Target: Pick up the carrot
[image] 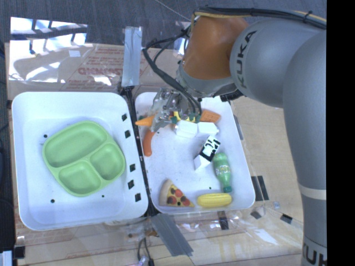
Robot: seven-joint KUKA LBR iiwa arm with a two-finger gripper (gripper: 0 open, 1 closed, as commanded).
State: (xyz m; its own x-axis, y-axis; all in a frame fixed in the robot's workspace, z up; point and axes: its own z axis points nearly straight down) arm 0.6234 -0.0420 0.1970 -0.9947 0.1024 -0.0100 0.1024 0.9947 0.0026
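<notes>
My claw [166,112] hangs low over the far left corner of the right bin [239,148]; I cannot tell how it stands. The carrot [148,142] lies along that bin's left wall, just nearer than my claw. A pizza slice [175,195] and banana [214,200] lie at the near wall, a green bottle [223,170] beside them. The left bin [22,165] holds a green divided plate [83,158].

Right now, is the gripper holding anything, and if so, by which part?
It cannot be told. The gripper sits low over the carrot in the right bin, but its own body hides any contact.
</notes>
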